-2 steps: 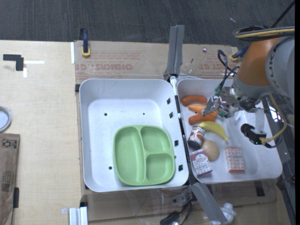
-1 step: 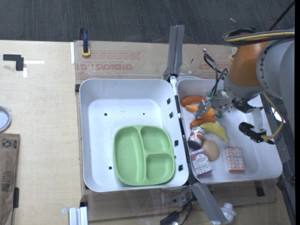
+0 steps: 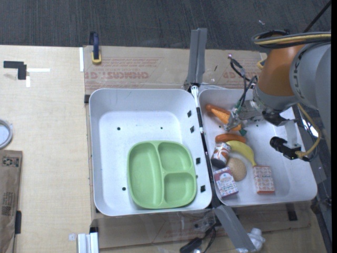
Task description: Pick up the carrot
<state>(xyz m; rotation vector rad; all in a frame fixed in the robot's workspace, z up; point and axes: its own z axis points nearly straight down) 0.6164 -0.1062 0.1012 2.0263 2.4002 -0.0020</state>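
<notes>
The carrot (image 3: 216,111) lies in the far left part of the right bin (image 3: 295,191), orange, with its thick end pointing toward the bin's centre. My gripper (image 3: 236,120) hangs from the grey and orange arm and sits low over the carrot's right end, touching or nearly touching it. The wrist and cables hide the spot where they meet, and the carrot still looks to be resting on the bin floor.
Close in front of the carrot lie an orange-red vegetable (image 3: 230,137), a banana (image 3: 244,151), a small can (image 3: 221,153), a tan round item (image 3: 238,168) and two red boxes (image 3: 225,184) (image 3: 263,179). The left bin (image 3: 105,141) holds a green divided plate (image 3: 162,174).
</notes>
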